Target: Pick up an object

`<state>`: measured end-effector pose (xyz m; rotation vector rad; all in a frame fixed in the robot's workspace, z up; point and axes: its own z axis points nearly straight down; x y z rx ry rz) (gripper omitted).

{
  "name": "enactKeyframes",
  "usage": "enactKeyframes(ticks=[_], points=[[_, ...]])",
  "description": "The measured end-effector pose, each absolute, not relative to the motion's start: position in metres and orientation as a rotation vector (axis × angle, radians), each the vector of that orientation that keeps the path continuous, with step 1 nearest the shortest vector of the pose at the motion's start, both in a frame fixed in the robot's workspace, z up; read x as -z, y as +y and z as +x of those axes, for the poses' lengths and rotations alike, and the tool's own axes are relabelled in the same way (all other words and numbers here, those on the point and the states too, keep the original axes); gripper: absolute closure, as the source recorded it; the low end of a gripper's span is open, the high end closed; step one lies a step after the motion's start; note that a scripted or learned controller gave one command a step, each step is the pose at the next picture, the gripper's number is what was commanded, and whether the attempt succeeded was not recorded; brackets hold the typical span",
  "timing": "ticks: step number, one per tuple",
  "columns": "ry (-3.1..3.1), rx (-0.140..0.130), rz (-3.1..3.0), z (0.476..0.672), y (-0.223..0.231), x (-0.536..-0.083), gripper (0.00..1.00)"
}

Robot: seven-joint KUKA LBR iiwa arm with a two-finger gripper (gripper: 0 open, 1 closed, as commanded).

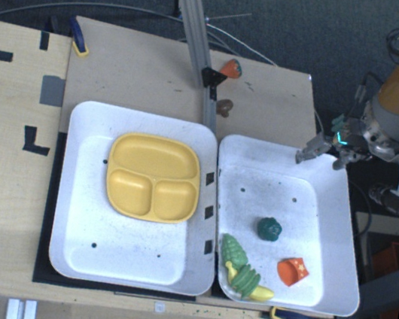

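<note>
The pincer point(324, 152) hung over the right bin's point(332, 186) far corner, fingers apart, holding nothing. The approach was underway; next it needed to descend onto the green ball point(270, 229) mid-bin.

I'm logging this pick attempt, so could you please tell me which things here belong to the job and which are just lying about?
For the job:
- gripper, over the right bin's far edge
- dark green ball
- orange block
- green and yellow toy

Just lying about:
- yellow divided plate in the left bin
- metal pole
</note>
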<state>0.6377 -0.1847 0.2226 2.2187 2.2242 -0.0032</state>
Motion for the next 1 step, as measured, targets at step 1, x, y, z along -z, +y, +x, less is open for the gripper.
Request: enactKeyframes(ticks=[1], points=[[2.226,0.007,2.222,0.6399,-0.1878,-0.1778,0.00]])
